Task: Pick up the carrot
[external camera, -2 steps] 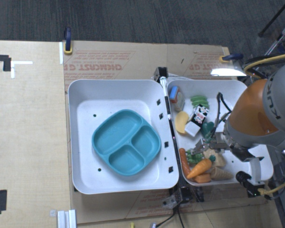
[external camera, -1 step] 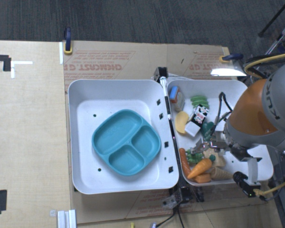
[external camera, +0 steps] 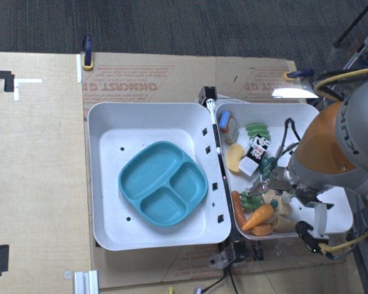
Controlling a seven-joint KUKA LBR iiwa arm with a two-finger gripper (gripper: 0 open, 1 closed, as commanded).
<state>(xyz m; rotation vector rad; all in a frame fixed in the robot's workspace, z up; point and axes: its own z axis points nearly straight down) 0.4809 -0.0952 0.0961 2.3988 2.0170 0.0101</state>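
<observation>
Grey arm with orange band [external camera: 331, 143] fills the right of the frame over the right bin [external camera: 306, 110]. Left bin [external camera: 98, 176] holds a teal divided plate [external camera: 163, 183]. The carrot [external camera: 257, 217] lies at lower centre-right, beside the gripper [external camera: 267, 185], grip state unclear.

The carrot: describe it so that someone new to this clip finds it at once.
Start at the right-hand white bin, which holds a jumble of small items. Look to its near-left corner, just left of the pincer. The carrot lies there at a slant: an orange, tapered stick, unlike the pale yellow piece and green item further back.
</observation>
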